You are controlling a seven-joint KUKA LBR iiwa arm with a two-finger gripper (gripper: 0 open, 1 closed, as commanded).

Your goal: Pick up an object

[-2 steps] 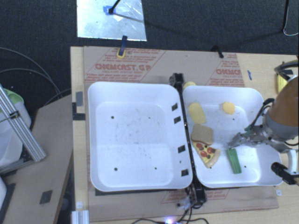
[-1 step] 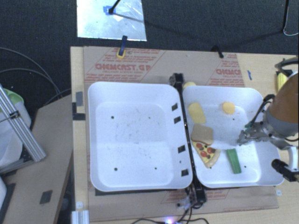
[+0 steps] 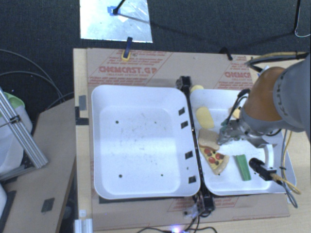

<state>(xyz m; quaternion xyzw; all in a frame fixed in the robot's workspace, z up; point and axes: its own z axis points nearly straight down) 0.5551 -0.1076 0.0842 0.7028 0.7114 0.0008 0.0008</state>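
Observation:
In the right bin (image 3: pixel 214 100) lie a pale yellow oblong piece (image 3: pixel 204 117), a tan wedge (image 3: pixel 209 139), a pizza slice with red dots (image 3: pixel 216 159) and a green block (image 3: pixel 241 167). A small yellow ball (image 3: pixel 197 88) sits at the bin's far left corner, by the rim. My gripper (image 3: pixel 224 137) reaches in from the right and hangs low at the right edge of the tan wedge, just above the pizza slice. The wrist hides its fingertips.
The left bin (image 3: pixel 141 144) adjoins the right one along a ridge with black clips (image 3: pixel 188 140). Both bins rest on a cardboard sheet (image 3: pixel 146 67). The arm's grey and orange body (image 3: pixel 272 101) covers the right bin's far right part.

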